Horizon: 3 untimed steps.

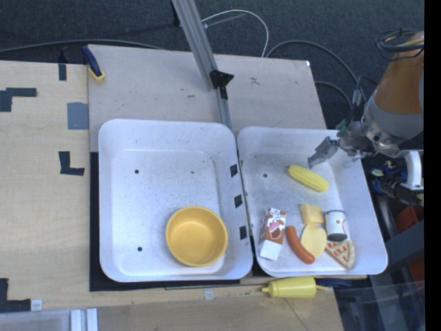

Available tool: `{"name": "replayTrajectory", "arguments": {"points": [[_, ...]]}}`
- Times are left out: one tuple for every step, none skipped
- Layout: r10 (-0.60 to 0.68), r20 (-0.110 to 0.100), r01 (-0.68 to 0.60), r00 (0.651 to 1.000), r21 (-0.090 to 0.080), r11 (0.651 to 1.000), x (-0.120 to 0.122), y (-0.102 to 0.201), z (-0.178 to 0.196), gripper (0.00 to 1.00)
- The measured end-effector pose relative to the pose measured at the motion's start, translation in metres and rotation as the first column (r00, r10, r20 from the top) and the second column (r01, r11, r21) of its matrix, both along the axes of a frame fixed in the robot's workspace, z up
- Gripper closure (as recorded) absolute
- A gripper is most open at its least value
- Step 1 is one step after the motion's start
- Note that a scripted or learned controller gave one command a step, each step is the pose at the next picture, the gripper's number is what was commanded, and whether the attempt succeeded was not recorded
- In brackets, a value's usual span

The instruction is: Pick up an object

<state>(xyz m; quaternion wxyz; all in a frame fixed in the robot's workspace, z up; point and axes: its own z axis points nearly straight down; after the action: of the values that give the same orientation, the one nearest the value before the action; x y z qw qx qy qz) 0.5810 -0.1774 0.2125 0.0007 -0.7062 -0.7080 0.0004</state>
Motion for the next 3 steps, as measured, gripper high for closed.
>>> {"name": "replayTrajectory", "arguments": {"points": [[0.000,0.000,0.000,1.000,0.000,1.000,0.000,0.000,0.000,0.00],[-0.001,-0.005,0.001,1.000,0.000,1.000,-0.009,0.003,-0.047,0.00],[-0.001,-0.004,0.001,1.000,-0.001,1.000,-0.005,0.000,-0.093,0.00]]}}
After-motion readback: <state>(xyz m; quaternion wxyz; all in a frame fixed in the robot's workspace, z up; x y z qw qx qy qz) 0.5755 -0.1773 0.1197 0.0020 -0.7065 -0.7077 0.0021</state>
